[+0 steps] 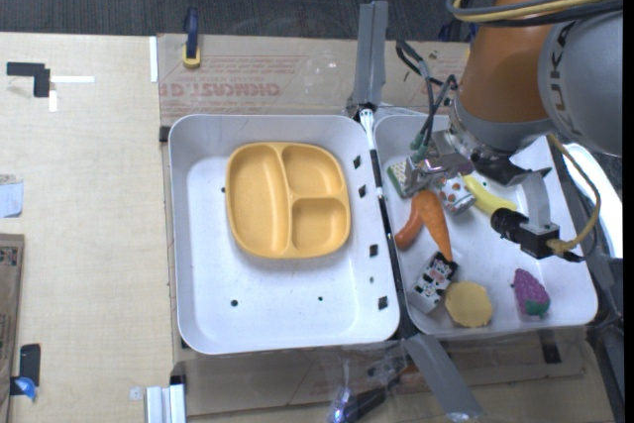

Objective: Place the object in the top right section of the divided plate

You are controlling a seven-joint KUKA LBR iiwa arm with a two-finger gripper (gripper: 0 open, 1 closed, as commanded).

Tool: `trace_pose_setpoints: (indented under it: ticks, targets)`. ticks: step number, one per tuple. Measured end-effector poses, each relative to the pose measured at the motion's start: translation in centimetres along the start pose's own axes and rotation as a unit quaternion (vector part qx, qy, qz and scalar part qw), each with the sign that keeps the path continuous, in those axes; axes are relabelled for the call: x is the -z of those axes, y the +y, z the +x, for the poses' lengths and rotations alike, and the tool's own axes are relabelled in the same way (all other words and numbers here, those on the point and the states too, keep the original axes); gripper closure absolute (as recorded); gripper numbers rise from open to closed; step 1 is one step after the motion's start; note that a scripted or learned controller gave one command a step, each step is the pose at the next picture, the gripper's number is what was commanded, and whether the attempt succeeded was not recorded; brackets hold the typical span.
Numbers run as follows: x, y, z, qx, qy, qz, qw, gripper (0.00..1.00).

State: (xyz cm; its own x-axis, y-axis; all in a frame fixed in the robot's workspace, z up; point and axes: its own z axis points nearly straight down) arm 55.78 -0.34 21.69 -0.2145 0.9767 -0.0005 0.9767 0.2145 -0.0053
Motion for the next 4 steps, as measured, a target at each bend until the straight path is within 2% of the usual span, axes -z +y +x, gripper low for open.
trace_pose_setpoints:
  ticks: [1,2,3,4]
  targets:
    - [2.4,1.7,5.0,0.086,-0.001,-0.002,0.9963,1.0]
    - [2.1,4.2,10.1,0.094,-0.001,-0.002,0.9956,1.0]
    - [0.1,3.8,12.7,0.072,0.0,0.0,0.9974,1.0]
    - [0.1,3.8,12.7,0.072,0.0,-0.001,0.9974,0.0]
